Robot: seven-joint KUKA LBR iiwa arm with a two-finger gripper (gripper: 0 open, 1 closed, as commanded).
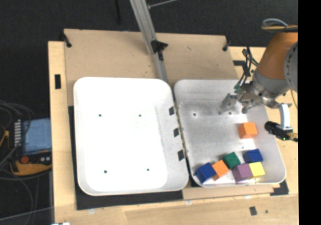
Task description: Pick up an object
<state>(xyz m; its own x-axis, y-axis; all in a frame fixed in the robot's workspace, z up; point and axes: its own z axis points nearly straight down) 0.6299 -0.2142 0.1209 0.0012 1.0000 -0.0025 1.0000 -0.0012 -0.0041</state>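
Observation:
My gripper [235,104] hovers over the upper part of the right bin [200,124], its fingers spread open with nothing between them. An orange cube [247,129] lies alone just below and to the right of it. Along the bin's front edge sits a cluster: a blue cube [205,172], a second orange cube [219,168], a green cube [231,160], a purple cube [243,171], a yellow cube [257,169] and another blue cube [253,156].
The left bin [123,134] adjoins the right one, joined by dark clips [176,132]. A metal pole [145,23] slants across the back of the bench. Cables and a blue box [35,136] lie off the bench's left side.

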